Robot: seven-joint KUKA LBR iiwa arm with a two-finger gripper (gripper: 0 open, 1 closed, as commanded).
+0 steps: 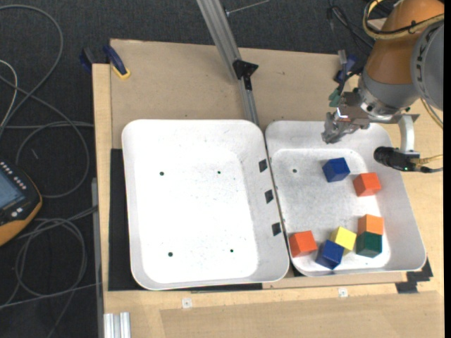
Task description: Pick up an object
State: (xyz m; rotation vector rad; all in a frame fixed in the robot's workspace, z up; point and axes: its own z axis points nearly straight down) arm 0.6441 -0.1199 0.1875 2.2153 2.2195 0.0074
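Right shallow white bin point(394, 259) holds small cubes: blue cube point(336, 169) and orange cube point(366, 184) near the far end; orange point(303, 243), blue point(329, 253), yellow point(344, 238), orange point(371, 224) and dark green point(368, 244) cubes clustered at the near edge. Left shallow white bin point(141, 139): specks. Grey two-finger gripper point(332, 134) above the right bin's far rim, grasping nothing visible; finger opening can't tell.

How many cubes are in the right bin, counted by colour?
Orange cubes: 3
Blue cubes: 2
Yellow cube: 1
Green cube: 1
Total: 7, all in the right bin
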